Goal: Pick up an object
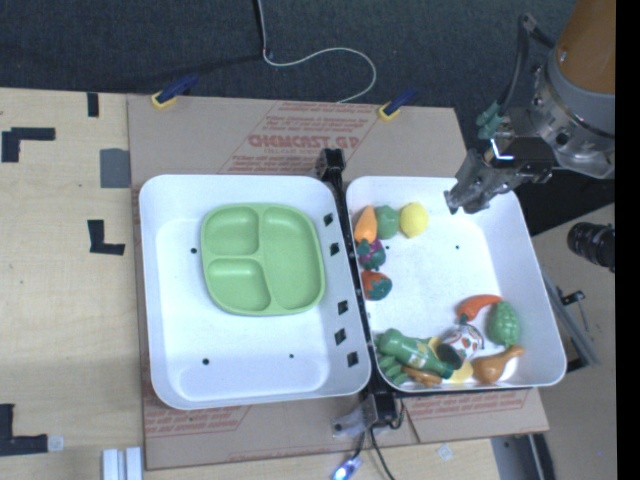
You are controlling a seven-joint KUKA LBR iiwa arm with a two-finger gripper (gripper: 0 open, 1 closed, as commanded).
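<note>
Gripper (pixel 468 196) hangs over right bin (pixel 530 258) at its 1 o'clock corner, fingers look together with nothing between them (dark, hard to be certain). Yellow ball (pixel 413 219) sits at bin's 11 o'clock beside orange carrot (pixel 365 222). Toy pile at 5 o'clock. Green divided plate (pixel 263 258) in left bin (pixel 170 298).

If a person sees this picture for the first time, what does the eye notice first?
First comes the green divided plate, alone in the left bin. Next, the colourful toy foods in the right bin: a yellow lemon near its top edge and a heap in its bottom corner. The tool hovers at that bin's upper right rim.
</note>
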